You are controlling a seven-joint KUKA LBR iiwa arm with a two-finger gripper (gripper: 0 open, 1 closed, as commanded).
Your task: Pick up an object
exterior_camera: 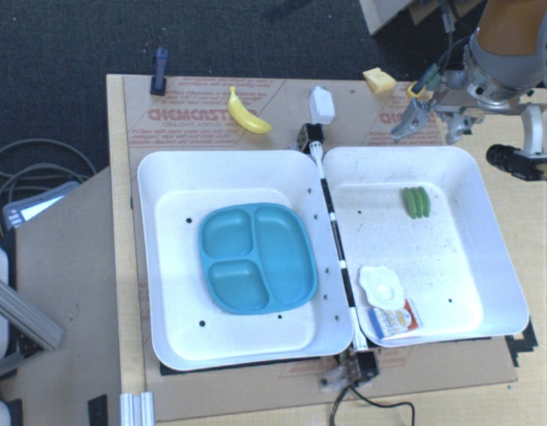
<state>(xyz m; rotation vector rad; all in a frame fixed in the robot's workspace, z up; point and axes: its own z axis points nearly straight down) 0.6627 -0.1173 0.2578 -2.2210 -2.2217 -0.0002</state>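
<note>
Grey end effector (431, 118), fingers spread apart and holding nothing, hangs above the far rim of the right bin (487, 207); step in hand, by judgement, is the approach before any grasp. Nearest candidate: green pod-like object (416, 201) on the right bin's floor, just below; further out, a white-lidded packet (388, 302) at the near wall, a blue divided tray (257, 256) in the left bin (167, 238), a banana (246, 114) on the worktop (202, 105). Next move calls for descending with the fingers straddling the pod.

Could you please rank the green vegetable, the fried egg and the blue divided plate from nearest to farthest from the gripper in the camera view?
From the gripper:
1. Green vegetable, right bin, upper part.
2. Fried egg, right bin, lower left.
3. Blue divided plate, left bin.
</note>
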